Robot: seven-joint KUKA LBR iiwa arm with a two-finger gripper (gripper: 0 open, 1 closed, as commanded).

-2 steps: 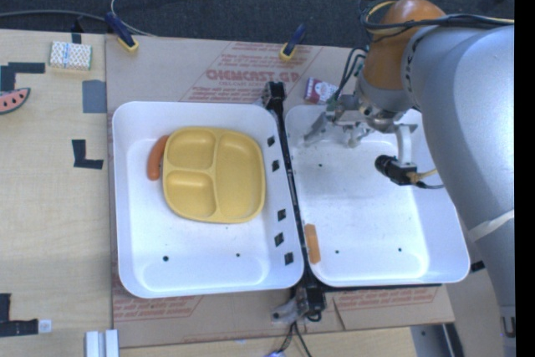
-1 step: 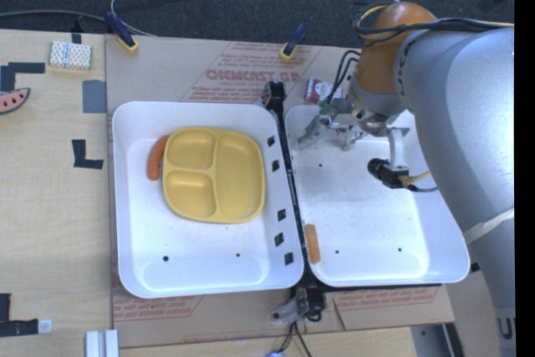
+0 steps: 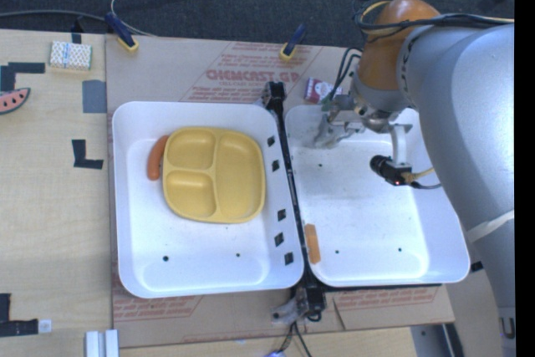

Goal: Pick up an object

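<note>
Seemingly bare tool [image 3: 328, 132] over right bin [image 3: 435, 255]

Arm over the right bin, plate in the left

A yellow divided plate [image 3: 213, 174] lay in the left bin [image 3: 134, 263], an orange carrot [image 3: 155, 158] touching its left edge; the pincer [image 3: 333, 130] hung over the right bin [image 3: 368, 259].

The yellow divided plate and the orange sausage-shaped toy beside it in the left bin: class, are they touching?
Touching. In the camera view the yellow divided plate overlaps the orange sausage-shaped toy along the plate's left rim, with no white bin floor between them.
</note>
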